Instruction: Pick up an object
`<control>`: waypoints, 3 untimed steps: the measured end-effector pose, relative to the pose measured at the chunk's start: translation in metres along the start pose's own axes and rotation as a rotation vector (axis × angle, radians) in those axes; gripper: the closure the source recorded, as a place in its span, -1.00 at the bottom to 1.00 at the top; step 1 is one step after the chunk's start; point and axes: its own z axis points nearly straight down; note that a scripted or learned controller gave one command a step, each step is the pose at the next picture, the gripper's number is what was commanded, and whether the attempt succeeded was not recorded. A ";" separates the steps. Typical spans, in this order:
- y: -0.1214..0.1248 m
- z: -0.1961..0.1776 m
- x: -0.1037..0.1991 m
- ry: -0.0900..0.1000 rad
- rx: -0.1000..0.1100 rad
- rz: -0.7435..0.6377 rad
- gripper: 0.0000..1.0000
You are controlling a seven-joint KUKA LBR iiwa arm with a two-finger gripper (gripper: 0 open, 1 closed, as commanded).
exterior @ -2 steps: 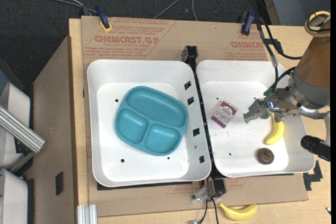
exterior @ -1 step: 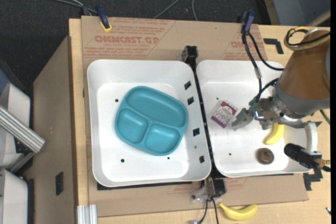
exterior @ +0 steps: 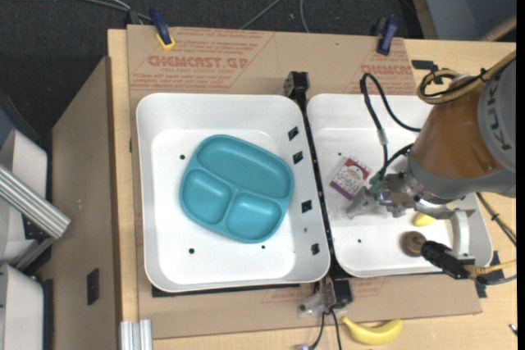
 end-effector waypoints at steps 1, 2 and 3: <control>0.000 0.028 0.001 -0.001 -0.003 0.000 -1.00; 0.001 0.015 0.000 -0.002 -0.009 0.002 1.00; -0.003 -0.045 -0.006 -0.004 -0.013 0.000 1.00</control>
